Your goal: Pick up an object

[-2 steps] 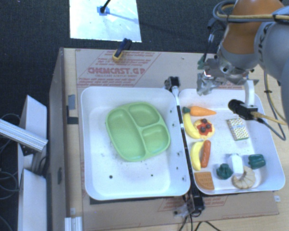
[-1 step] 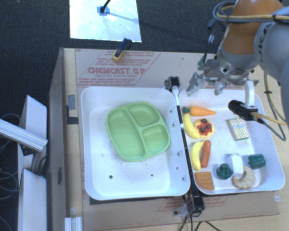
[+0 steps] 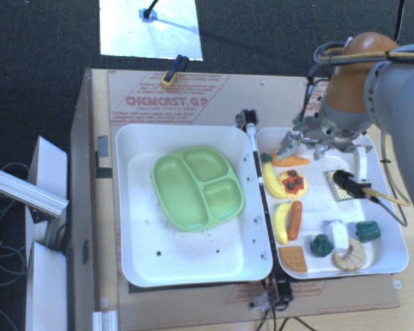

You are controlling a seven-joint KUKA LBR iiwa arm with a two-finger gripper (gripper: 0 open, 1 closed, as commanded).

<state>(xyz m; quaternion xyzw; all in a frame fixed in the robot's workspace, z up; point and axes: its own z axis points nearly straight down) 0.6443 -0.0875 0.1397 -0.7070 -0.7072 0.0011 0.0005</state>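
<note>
Orange carrot (image 3: pixel 290 161) just below claw (image 3: pixel 298 142); banana (image 3: pixel 271 179), pizza (image 3: pixel 292 182) crowd beside.

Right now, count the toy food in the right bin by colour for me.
Yellow: 2, the bananas
Orange or red: 3, carrot, pizza, sausage
Green: 2
Tan: 2, waffle, pretzel
Total: 9

Glossy plastic tray (image 3: pixel 196 188) — smooth white bins (image 3: pixel 141 254)

A robotics lab, probably: a cardboard-covered worktop (image 3: pixel 193 95) is sitting on dark carpet (image 3: pixel 41 33), cables (image 3: pixel 7 261) are trailing far left of the claw (image 3: pixel 294 141), toy food (image 3: pixel 292 182) just below it.
</note>
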